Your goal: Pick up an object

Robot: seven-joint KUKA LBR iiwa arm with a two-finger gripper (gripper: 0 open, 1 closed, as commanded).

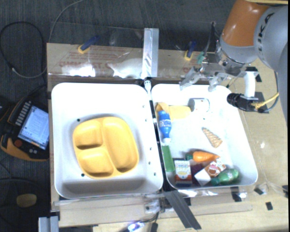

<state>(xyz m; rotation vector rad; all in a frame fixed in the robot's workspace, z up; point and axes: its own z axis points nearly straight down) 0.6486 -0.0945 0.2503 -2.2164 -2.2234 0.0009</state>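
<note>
My gripper (200, 82) hovers over the far rim of the right bin (246, 144), its two silver fingers (186, 81) spread open with nothing between them. Just below it in the bin lie a small grey-white block (198, 103) and a yellow piece (178, 111). A blue-and-white bottle (164, 125) lies along the bin's left wall. A striped cone (212, 137) rests mid-bin. At the near end are an orange carrot (203, 156), a juice box (182, 170), a red-and-white item (214, 168) and a green item (227, 176).
The left bin (63, 110) holds a yellow divided plate (105, 144). A metal strip (150, 52) stands at the back between the bins. A handheld pendant (31, 129) lies on the floor at the left. The arm's cabling (249, 100) hangs beside the right bin's far corner.
</note>
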